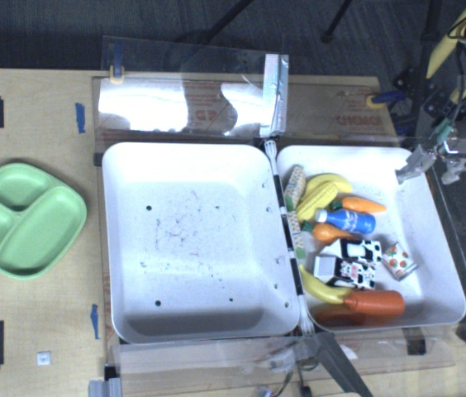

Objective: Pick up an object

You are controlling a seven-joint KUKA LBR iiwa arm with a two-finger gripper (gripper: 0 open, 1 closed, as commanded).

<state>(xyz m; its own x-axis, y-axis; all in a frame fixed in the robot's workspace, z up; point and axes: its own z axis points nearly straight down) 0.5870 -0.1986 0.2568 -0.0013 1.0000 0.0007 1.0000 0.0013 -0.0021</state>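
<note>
Gripper [419,165]: I'm seeing it hovering over the right bin's [431,246] upper right rim.
Right bin contents: bananas [320,193], blue bottle [350,220], carrot [363,206], black-and-white box [357,263], red sausage [361,304] are lying clustered along its left side.
Left bin [192,238]: sitting beside it.
Green plate [22,219]: resting on the bench [35,321], far left.

We list two white bins [190,160], the left speckled with faint marks; a pale green divided plate [22,219] on a tan bench [35,98]; yellow bananas [320,193]; an orange carrot [363,205]; a blue bottle [350,221]; a black-and-white patterned box [357,263]; a red sausage [363,304].
</note>
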